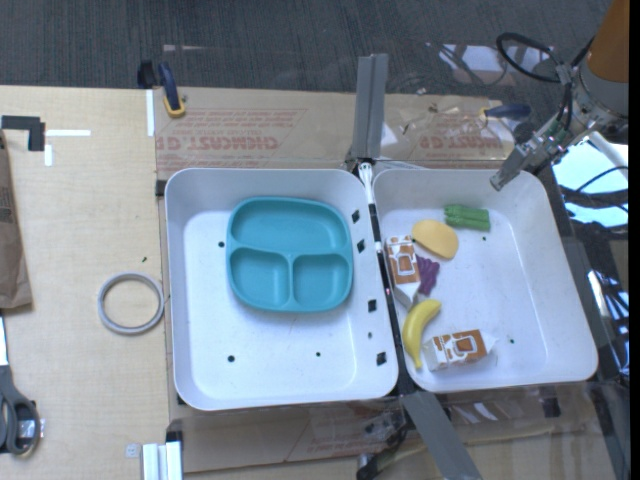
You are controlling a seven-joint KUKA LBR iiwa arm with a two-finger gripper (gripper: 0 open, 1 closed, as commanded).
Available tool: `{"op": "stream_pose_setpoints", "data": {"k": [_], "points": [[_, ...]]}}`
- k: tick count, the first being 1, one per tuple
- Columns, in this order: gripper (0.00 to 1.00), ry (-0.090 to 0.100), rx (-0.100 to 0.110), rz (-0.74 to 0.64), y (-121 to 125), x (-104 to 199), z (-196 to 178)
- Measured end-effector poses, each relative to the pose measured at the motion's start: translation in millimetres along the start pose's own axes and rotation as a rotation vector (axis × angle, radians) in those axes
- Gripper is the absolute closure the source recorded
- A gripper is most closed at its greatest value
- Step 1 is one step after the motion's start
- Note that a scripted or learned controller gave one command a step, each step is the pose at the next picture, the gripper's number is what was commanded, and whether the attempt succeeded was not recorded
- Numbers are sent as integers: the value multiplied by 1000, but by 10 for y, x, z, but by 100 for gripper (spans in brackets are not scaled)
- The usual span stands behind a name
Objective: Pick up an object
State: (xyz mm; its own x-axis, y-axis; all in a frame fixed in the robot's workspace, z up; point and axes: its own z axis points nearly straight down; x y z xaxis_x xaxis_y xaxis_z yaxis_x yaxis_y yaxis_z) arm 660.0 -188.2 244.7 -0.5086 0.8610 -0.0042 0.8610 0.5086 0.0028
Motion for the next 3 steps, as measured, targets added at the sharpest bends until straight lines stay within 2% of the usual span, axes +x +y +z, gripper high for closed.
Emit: {"op": "stream_pose_setpoints", "data": {"k": [1, 2, 3], "points": [[0, 4, 3, 150, -22, -8, 1019], [0, -3, -2, -152, 178, 296, 1469], [0, 2, 1, 57, -14, 222, 1512]]}}
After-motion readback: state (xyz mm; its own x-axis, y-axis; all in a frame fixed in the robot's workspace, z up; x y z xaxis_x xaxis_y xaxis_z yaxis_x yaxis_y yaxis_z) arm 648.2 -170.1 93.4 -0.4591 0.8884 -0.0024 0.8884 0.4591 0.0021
